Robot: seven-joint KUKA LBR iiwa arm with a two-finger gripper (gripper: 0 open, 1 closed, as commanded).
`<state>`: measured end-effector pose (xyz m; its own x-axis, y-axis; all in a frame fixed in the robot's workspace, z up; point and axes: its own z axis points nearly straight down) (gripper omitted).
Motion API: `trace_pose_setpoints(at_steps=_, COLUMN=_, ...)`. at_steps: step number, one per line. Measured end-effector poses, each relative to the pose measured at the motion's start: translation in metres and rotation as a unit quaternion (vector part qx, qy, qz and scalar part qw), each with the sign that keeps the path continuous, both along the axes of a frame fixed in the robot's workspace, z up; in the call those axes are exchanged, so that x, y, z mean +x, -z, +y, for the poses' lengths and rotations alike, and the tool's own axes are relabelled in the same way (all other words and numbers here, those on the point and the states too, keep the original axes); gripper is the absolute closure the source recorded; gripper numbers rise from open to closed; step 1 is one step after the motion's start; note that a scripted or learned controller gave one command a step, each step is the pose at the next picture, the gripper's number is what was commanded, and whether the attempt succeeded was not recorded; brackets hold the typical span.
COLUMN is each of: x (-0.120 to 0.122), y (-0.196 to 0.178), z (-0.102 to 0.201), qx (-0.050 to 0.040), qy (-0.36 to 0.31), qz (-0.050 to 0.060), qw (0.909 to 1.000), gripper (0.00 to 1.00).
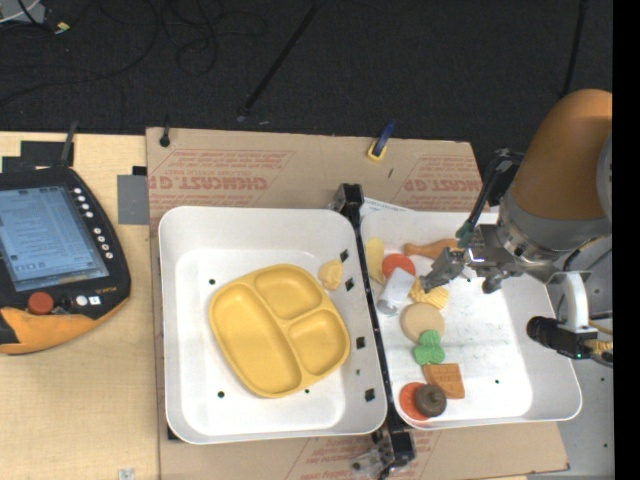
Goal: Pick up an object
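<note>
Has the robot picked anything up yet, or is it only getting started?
Nothing looks picked up yet. The claw is low in the right bin, right at the pile of toy food, near a yellow piece. I cannot tell if it grips anything. Grasping and lifting remain. The yellow tray sits in the left bin.

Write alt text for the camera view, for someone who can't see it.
A grey and orange robot arm's gripper hangs over toy food in the right bin. The left bin holds a yellow tray; a tablet lies at far left.
</note>
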<state>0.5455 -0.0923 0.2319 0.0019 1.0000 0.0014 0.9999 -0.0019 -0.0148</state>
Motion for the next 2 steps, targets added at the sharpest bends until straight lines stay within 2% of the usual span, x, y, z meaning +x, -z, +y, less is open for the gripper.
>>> trace_pose_setpoints(at_steps=1, x=0.002, y=-0.006, z=0.000, qx=-0.0005, qy=-0.001, qz=-0.006, qw=1.0000, gripper=0.00)
trace_pose_setpoints(at_steps=2, x=0.005, y=0.038, z=0.003, qx=0.0000, qy=-0.002, qz=-0.004, qw=1.0000, gripper=0.00)
